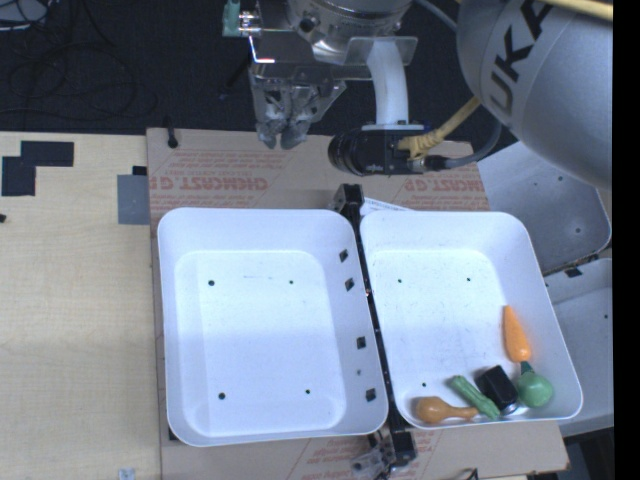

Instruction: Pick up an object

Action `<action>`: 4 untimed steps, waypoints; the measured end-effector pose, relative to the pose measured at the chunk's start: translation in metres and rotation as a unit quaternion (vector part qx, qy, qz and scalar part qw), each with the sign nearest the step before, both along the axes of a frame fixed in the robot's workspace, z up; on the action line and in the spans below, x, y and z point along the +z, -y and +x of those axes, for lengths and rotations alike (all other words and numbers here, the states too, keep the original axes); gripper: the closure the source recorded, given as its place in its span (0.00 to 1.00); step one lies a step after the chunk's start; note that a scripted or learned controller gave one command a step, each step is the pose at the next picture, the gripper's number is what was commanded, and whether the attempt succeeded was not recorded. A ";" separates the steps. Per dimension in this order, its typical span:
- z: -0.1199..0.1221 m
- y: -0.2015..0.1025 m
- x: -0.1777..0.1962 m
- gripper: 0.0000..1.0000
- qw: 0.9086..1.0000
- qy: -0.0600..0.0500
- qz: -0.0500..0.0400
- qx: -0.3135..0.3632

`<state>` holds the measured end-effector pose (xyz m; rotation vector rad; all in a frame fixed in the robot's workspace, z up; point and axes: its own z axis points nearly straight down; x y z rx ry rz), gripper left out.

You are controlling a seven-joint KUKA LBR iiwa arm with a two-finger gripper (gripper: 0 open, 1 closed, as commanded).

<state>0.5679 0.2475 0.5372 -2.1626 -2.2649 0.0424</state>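
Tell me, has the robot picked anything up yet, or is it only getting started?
Nothing looks done yet. The gripper hangs high above the back edge of the bins with nothing between its fingers. The orange carrot-shaped piece, the black block, the green pieces and the tan gourd-shaped piece all lie in the right bin's near corner. Everything remains: reaching down, gripping one and lifting it.

Grey arm (550, 58) — dark lettering, yellow cable (445, 133) — with metallic end effector (285, 128).
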 end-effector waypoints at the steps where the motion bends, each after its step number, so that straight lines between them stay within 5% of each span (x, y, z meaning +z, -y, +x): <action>1: 0.066 0.005 -0.001 1.00 1.000 0.012 0.005 -0.019; 2: 0.075 0.004 0.000 1.00 1.000 0.012 0.005 -0.018; 3: 0.076 0.098 0.000 1.00 1.000 0.010 0.004 -0.027; 4: 0.075 -0.002 -0.001 1.00 1.000 0.011 0.007 -0.019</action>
